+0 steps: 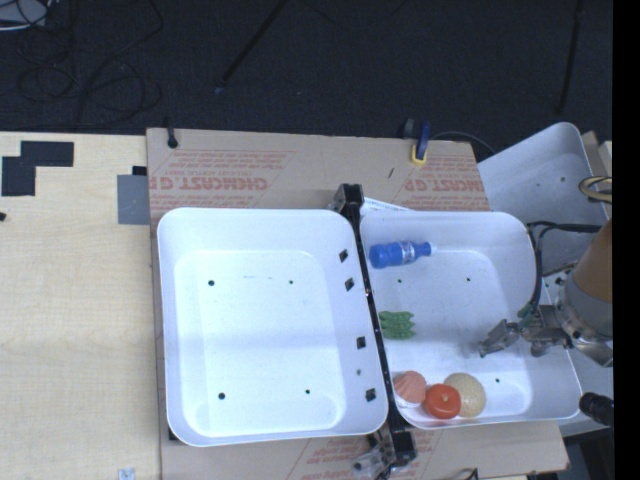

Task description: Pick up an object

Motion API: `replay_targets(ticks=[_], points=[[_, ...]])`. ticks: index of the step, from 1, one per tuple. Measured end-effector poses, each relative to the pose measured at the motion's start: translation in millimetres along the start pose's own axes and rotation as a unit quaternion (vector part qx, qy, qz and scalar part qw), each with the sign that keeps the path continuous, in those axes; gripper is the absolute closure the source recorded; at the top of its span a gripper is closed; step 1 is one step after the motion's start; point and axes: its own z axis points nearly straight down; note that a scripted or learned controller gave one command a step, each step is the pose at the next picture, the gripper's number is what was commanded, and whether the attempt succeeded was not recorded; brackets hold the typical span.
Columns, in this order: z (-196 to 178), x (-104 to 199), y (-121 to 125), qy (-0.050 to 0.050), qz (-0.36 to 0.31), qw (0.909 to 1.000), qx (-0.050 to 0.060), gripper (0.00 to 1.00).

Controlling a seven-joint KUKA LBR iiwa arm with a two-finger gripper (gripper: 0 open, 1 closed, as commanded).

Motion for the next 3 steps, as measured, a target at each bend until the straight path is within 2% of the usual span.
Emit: replay_targets(ticks=[3], points=[[0.0,0.0,0.0,0.0,0.0,1.0,0.0,0.0]])
